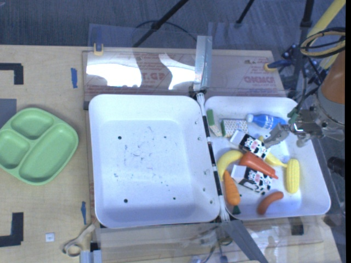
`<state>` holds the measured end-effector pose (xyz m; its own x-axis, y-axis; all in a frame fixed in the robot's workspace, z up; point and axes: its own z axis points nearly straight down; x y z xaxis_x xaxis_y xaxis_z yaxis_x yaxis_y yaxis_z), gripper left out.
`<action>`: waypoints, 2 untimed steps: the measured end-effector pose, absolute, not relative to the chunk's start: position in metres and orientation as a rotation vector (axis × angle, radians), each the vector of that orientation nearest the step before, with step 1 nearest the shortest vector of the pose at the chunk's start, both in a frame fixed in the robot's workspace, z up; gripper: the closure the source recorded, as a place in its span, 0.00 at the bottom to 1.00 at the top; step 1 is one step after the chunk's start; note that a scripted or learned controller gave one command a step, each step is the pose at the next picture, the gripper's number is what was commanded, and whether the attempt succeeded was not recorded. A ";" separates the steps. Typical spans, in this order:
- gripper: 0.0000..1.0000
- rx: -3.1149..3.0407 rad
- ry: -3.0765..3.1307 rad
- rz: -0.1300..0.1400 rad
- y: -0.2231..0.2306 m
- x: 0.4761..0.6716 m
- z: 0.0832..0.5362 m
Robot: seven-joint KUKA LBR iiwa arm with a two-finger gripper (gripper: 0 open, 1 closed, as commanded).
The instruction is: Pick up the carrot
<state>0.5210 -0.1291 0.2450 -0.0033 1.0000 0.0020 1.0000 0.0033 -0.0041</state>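
The carrot (pixel 231 187), orange with a green stub at its near end, lies along the left wall of the right bin (pixel 315 201), close to the front. Beside it are a yellow banana (pixel 230 159) and a cow-patterned box (pixel 258 181). My gripper (pixel 289 138) hangs over the bin's right rear part, well to the right of and behind the carrot. It is open, its two fingers spread, and nothing is between them.
The right bin also holds an orange-red elongated piece (pixel 256 163), a corn cob (pixel 293 175), a brown sausage (pixel 270 201), a blue bottle (pixel 266 120), a second cow-patterned box (pixel 252 145) and a small packet (pixel 235 126). The left bin (pixel 148 158) adjoins it. A green divided plate (pixel 37 145) lies far left.
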 end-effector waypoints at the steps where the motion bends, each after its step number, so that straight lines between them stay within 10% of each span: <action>1: 0.00 -2.323 -2.115 -0.001 -0.130 0.602 0.182; 2: 0.00 -2.198 -2.241 0.001 -0.129 0.585 0.160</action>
